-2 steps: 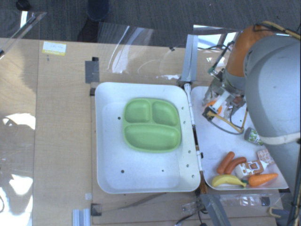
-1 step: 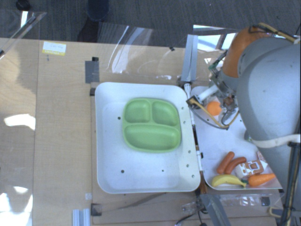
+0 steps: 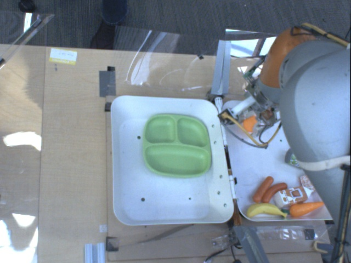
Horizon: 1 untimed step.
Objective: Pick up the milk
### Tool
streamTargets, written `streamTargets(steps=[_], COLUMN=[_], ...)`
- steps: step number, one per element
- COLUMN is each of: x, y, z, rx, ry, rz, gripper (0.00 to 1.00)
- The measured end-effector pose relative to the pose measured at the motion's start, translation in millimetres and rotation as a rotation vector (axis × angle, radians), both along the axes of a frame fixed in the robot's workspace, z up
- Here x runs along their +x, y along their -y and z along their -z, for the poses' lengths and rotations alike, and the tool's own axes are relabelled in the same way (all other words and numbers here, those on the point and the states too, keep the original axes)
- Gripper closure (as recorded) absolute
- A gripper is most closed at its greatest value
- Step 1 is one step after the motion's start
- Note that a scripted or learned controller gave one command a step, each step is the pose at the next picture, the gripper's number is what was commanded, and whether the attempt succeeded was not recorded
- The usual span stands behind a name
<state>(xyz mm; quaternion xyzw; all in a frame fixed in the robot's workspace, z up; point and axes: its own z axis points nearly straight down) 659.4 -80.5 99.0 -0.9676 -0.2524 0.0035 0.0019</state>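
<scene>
The milk [image 3: 289,196], a small white carton with dark print, lies near the front of the right bin [image 3: 241,174], between two red sausages [image 3: 269,189], a banana [image 3: 266,211] and a carrot [image 3: 307,207]. My gripper [image 3: 244,116] hangs over the far left corner of that bin, well away from the milk. A small orange object [image 3: 249,124] sits right at the gripper; whether it is held I cannot tell. The grey arm [image 3: 318,103] hides much of the right bin.
The left bin [image 3: 164,201] holds a green divided plate [image 3: 177,146]. A metal divider [image 3: 227,163] separates the two bins. A yellow cable loops below the gripper [image 3: 258,141].
</scene>
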Motion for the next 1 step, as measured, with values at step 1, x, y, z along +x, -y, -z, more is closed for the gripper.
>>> streamTargets(steps=[1], x=[-28.6], y=[-72.4], z=[-86.3], rx=[-0.001], ry=[0.014], rz=[0.258], gripper=[1.0])
